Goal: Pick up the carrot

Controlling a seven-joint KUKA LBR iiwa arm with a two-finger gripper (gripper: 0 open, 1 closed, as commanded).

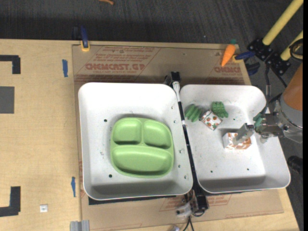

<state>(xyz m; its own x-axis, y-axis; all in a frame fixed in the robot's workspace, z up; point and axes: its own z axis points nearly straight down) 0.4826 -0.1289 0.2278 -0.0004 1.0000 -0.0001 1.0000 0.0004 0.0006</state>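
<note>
One gripper (pixel 246 129) is in service, reaching in from the right over the right bin (pixel 250 174), low above a red-and-white packet (pixel 237 141). Whether its fingers stand apart or together cannot be told at this resolution. Near it in the same bin lie a second small packet (pixel 211 120) and two green pieces (pixel 194 112). The left bin (pixel 91 129) carries a green divided tray (pixel 142 147). The carrot (pixel 228 55) rests outside both bins on the cardboard (pixel 120 61) beyond the right bin's far edge, well apart from the gripper, away and slightly left. Its long axis runs roughly along that line, apparently green top farthest, tip pointing back toward the bin.
</note>
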